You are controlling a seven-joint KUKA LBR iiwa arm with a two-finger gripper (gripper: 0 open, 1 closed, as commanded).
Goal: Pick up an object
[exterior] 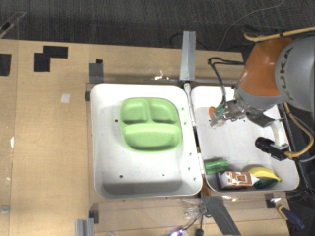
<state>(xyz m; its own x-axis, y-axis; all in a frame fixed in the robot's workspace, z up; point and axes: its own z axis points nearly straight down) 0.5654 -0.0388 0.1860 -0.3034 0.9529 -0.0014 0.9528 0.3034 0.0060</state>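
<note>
Reaching in from the right side, the grey KUKA arm (pixel 290 68) w/ its orange band is hanging over the right bin (pixel 231 146), and its gripper (pixel 220 117) is sitting low over the upper left part of that bin, near the divider btw. the two bins. A small orange object (pixel 212 111) is showing just at the gripper tip, on its left side; I cannot tell if it is btw. the fingers or only lying beside them, and I cannot tell if the jaws are released or clenched, bc. the gripper is small and blurred from up here.

Other things in the right bin are lying along its near edge, well apart from the gripper: a green cylinder-like object (pixel 216 165) at the left, a brown and white carton (pixel 238 180) lying flat just below it, and a yellow banana (pixel 265 173) touching a dark green item (pixel 266 183) at the right. A black part w/ white cable (pixel 271 146) is hanging from the arm over the right side of the bin.

The left bin (pixel 106 146) is holding a green divided plate (pixel 149 123) w/ three compartments, sitting about in the middle, upside right. Both bins are resting on the wooden bench (pixel 44 146).
</note>
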